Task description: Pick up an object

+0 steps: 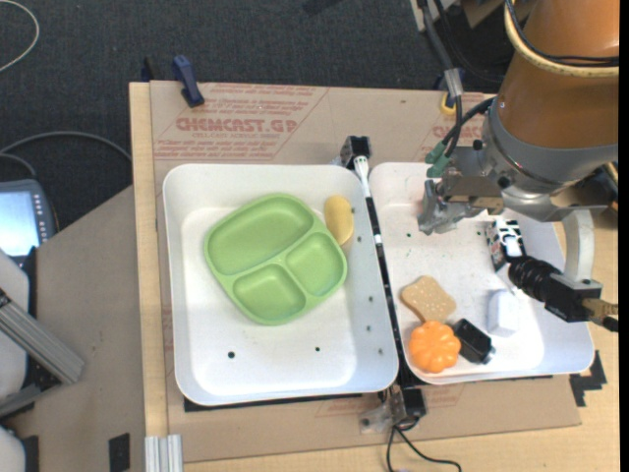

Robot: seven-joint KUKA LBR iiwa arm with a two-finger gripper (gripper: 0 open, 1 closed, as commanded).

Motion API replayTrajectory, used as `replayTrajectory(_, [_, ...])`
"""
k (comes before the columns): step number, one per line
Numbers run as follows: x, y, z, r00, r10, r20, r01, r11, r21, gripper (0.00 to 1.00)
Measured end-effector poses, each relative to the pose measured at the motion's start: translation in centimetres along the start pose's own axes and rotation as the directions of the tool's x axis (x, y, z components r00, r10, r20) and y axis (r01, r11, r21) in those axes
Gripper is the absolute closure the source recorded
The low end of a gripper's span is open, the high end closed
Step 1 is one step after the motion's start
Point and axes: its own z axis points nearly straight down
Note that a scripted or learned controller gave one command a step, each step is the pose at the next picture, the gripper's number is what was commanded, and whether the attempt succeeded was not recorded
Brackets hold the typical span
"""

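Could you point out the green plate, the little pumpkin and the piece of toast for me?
Green plate [257,244]: camera view, on the floor of its largest compartment.
Pumpkin [433,347]: camera view, on the middle of its orange top.
Toast [428,299]: camera view, on the middle of its tan face.

Board [246,116] under the bins: red print reads "CHEMCAST G P"; the smaller line beneath it, and the repeats at right, are illegible.
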Motion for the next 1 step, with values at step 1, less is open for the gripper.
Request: replayTrajectory(1, [4.8,-0.04,-4.01,1.0,-0.006,-0.001,0.006,1.0,0.007,1.0])
